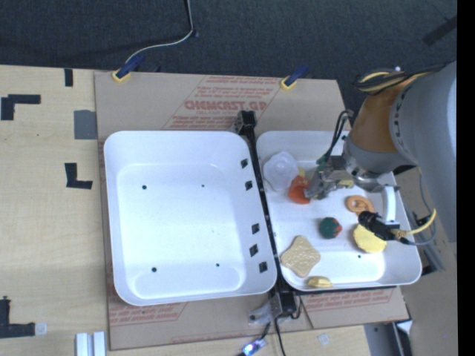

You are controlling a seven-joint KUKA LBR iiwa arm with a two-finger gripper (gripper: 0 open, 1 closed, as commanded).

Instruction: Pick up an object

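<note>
Bench with a cardboard sheet (223, 106) under two white bins, dark carpet behind. Gripper (318, 186) is down in the right bin (401, 273), right at the orange-red object (298, 192), looks like the approach/grasp step. Can't tell from this angle how the gripper is set, and nothing visibly sits in it, so I wouldn't call it a hold. Next move likely needs a clean close on the orange-red piece, then a straight lift clear of the clear plastic cup (280, 168) just beside it. Right bin also has a green ball (329, 228), yellow piece (369, 239), pretzel-like ring (358, 204), tan cracker-like piece (300, 256), small yellow bit (318, 281) at the front rim. Left bin (119, 199) holds no objects
</note>
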